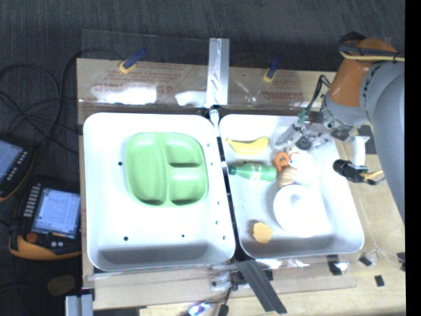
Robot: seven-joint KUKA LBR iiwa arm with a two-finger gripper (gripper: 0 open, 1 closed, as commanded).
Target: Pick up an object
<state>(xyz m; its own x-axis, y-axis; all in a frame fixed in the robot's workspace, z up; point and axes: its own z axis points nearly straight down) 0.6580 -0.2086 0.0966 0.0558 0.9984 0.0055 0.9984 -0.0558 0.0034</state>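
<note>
Left bin (99,176): green tray (166,168), centered. Right bin (342,209): banana (248,145) at back-left; green bottle (253,171) lying on its side just in front; orange piece (262,232) near front; white bowl (296,206) mid-bin; small orange item (282,160) beside bottle's end. Gripper (294,137) low over back of right bin, grip state unreadable.

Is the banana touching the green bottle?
Apart. The camera view shows a plain strip of white bin floor between the banana and the bottle lying below it in the right bin.
</note>
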